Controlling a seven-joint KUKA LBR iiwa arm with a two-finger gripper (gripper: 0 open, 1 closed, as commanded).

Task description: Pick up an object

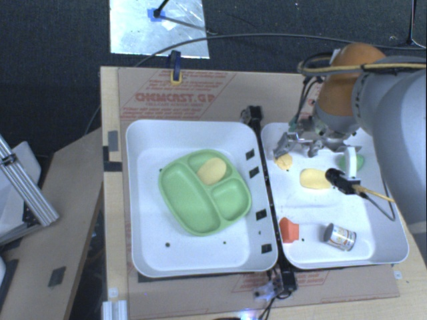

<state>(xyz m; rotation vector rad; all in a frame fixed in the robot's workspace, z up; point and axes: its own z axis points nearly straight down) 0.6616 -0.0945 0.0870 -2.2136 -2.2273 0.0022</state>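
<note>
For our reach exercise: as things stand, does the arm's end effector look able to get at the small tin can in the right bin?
Probably yes. The tin can lies by itself near the right bin's front edge, with nothing on top of it. The end effector is above the same bin, farther back, near a small yellow piece.

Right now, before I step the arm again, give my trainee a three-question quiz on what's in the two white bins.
1. True or false: the pale yellow rounded piece lies in a compartment of the green divided plate.
2. Which bin holds the small metal can? A) left white bin B) right white bin
3. Fill in: the gripper hangs above the small ____ lump at the right bin's far left corner.

Key: 1 true; 2 B; 3 yellow.
</note>
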